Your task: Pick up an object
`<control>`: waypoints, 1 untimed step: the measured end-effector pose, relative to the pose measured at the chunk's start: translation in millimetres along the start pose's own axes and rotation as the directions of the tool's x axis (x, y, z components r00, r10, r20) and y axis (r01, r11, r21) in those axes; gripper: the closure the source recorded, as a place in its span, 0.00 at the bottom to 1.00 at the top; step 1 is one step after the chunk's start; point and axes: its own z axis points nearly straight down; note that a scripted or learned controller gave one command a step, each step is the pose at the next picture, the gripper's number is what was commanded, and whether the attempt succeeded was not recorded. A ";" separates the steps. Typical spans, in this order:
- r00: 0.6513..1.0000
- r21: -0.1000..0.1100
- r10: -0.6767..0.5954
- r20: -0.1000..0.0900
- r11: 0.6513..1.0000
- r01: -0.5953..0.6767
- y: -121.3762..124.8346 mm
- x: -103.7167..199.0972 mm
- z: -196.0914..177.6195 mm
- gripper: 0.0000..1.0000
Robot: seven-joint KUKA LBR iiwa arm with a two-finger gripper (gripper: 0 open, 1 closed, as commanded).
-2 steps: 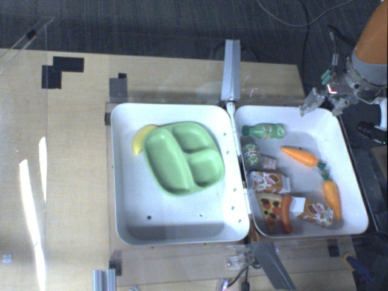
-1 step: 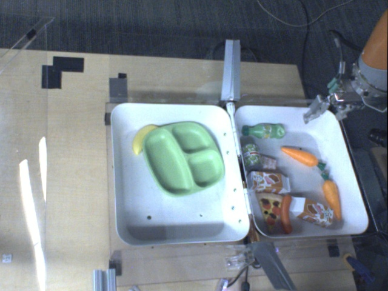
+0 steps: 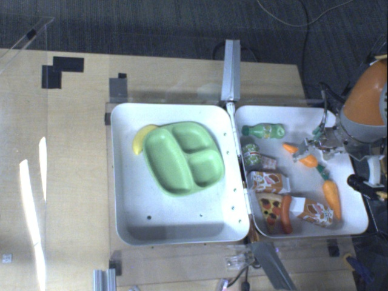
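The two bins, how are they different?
The left bin holds a big green divided tray over something yellow; the right bin holds many small things, like a green bottle and a carrot. The left bin looks wider. Both are white and shallow.

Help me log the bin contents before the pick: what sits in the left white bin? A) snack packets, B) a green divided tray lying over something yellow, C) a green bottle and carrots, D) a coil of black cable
B: the green divided tray lies in the left bin with a yellow object peeking out at its upper-left edge; the green bottle, carrots and packets are in the right bin.
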 end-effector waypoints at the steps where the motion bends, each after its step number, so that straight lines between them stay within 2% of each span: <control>1: 0.998 -0.007 -0.062 0.002 0.998 0.062 0.9 10.7 18.6 0.00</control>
